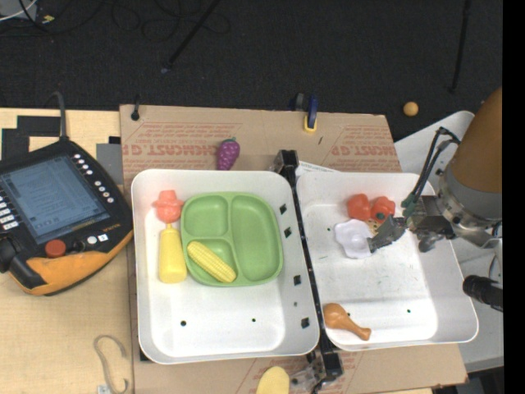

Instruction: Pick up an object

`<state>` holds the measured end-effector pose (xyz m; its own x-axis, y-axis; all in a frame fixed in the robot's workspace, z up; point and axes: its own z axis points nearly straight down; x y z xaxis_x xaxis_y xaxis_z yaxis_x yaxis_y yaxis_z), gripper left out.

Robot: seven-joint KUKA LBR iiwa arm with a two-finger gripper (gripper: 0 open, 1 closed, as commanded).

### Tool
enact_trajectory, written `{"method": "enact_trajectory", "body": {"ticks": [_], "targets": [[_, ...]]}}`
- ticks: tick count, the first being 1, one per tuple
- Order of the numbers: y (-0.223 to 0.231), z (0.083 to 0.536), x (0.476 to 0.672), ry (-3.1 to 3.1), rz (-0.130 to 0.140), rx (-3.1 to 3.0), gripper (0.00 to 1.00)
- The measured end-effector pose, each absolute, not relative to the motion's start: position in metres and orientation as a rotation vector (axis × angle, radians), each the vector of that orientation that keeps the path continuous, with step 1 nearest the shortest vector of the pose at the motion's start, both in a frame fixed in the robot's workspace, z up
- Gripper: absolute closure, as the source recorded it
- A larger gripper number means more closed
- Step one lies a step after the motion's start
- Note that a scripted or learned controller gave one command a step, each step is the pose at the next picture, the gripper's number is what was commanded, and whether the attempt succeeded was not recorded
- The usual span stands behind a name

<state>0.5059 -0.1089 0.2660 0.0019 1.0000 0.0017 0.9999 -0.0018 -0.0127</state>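
Note:
My gripper [385, 235] hangs low over the right bin [426, 327], reaching in from the right. Its dark tip is at the right edge of a small white object [353, 238] lying on the bin floor. Just behind them sits a red and orange toy [367, 208]. A brown pear-shaped toy [344, 319] lies at the bin's front left. The view does not show anything lifted by the gripper.
The left bin [213, 335] holds a green divided plate [234, 235] with a corn cob [211, 261], a yellow bottle [171, 254] and a pink toy [167, 206]. A purple grape toy [227, 153] lies behind the bins, a tablet pendant [53, 212] at far left, and a yellow object [273, 379] in front.

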Motion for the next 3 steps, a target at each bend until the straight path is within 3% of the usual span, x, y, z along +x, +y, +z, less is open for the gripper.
{"method": "enact_trajectory", "body": {"ticks": [1,3], "targets": [[-0.109,0.272,0.508,-2.221,0.001,-2.221,0.0],[-0.108,0.177,0.5,-2.218,0.006,-2.215,0.0]]}}
